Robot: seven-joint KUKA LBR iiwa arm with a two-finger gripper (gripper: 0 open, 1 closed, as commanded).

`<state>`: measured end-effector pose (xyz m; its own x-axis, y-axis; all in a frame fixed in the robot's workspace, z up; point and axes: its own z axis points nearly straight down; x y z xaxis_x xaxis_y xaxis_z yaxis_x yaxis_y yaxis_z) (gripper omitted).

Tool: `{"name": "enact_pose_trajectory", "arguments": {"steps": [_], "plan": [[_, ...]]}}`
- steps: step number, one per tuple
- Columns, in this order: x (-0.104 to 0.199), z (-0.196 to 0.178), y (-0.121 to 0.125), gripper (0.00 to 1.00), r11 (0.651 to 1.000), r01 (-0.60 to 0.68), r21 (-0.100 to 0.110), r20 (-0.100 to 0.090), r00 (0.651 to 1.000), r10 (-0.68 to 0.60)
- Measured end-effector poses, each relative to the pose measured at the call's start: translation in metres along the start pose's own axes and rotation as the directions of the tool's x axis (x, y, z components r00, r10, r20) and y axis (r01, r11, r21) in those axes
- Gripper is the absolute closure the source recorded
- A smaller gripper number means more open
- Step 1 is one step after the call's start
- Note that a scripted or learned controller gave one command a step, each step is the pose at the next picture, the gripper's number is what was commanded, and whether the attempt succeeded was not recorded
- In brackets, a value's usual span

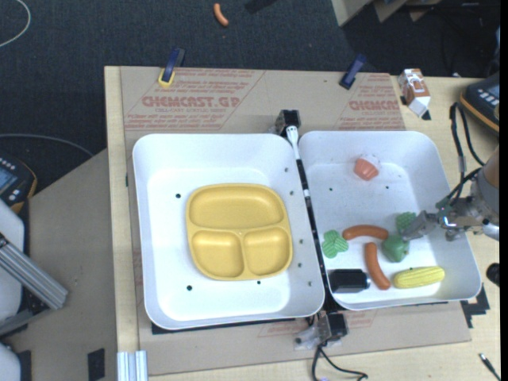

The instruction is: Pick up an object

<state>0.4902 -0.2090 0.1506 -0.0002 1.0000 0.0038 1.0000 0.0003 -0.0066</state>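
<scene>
Reaching in from the right, my end effector (422,224) sits low over the right bin (413,153), near its right wall. The tip is beside a green toy vegetable (396,248), with a second green piece (406,221) just above that one. Can't tell whether the fingers are spread or pressed together — too small and blurred at this angle. Nothing visibly pinched between them.

Right bin contents:
- pink/salmon piece (366,168) near the top, well apart from the rest
- orange sausage (365,232) lying roughly level, mid-bin
- second sausage (377,265), reddish-orange, running diagonally below it
- leafy green piece (334,244) at the left wall
- yellow corn cob (418,277) near the front right corner
- black block (349,280) at the front left, just beside the lower sausage

Green vegetable lies between the diagonal sausage and my wrist, just above the corn.

Left bin (159,165) holds a yellow three-compartment plate (238,230), roughly centered. Compartments look bare.

Both bins sit side by side on the counter (119,117), which is covered with brown printed cardboard. Two clamps at the back edge: one yellow-tipped (169,67), one dark blue (352,71). A small orange item (221,14) lies on the dark floor behind the counter.
</scene>
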Motion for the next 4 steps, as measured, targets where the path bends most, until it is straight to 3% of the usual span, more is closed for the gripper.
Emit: {"name": "enact_pose_trajectory", "arguments": {"steps": [1,2,3,4], "plan": [[-0.002,0.059,0.007,0.00,1.000,0.000,0.000,0.000,1.000,0.000],[-0.001,0.067,0.007,0.00,1.000,0.000,-0.003,0.001,1.000,0.000],[-0.001,0.055,0.008,1.00,1.000,-0.001,-0.007,0.004,1.000,0.001],[0.006,0.008,0.006,1.00,1.000,0.001,-0.013,0.007,1.000,-0.001]]}}
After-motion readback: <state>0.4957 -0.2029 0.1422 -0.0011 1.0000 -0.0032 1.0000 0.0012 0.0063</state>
